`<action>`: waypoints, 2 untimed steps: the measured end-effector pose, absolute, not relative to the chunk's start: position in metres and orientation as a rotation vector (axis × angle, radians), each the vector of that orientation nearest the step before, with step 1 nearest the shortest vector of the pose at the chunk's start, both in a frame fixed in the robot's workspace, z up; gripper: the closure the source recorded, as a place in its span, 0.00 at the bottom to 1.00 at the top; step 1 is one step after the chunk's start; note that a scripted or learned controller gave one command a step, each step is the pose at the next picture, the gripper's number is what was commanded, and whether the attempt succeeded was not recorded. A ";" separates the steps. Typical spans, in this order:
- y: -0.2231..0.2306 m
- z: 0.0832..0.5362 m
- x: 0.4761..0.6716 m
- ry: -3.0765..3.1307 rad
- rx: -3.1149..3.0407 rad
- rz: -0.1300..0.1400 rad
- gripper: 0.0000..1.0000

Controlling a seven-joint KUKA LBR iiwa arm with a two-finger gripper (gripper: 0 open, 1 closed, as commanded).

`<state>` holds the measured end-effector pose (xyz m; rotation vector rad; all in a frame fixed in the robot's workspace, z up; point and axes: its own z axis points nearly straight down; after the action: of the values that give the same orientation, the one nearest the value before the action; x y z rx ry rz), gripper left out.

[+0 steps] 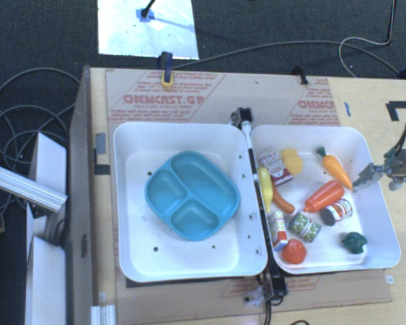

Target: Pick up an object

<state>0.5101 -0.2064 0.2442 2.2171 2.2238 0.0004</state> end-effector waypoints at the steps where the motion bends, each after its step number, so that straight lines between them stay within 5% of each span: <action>1: -0.206 0.096 0.572 2.228 2.218 -0.001 0.00; 2: -0.149 0.085 0.626 2.225 2.215 0.004 0.00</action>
<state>0.6259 -0.1493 0.0849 2.2149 2.2253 0.0040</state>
